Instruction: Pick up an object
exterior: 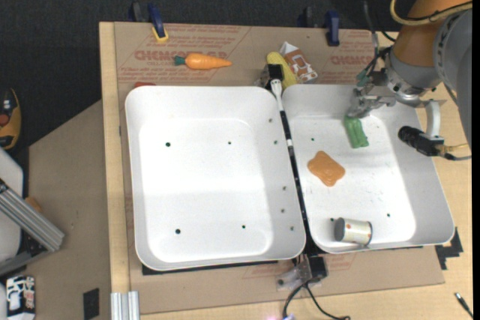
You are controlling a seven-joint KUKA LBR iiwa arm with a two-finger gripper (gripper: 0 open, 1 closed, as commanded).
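Bins: left bin point(150, 161) and right bin point(427, 198) side by side, touching along the middle.
Right bin, far end: block point(357, 133), gripper point(362, 105) just above it.
Right bin, middle: flat lump point(326, 168).
Right bin, near edge: cylinder point(352, 231) on its side.
Behind bins, on board: carrot point(201, 62) left; packet point(294, 65) near the seam.

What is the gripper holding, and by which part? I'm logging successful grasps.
Cannot be told: the gripper sits at the green object's upper end, contact unclear.
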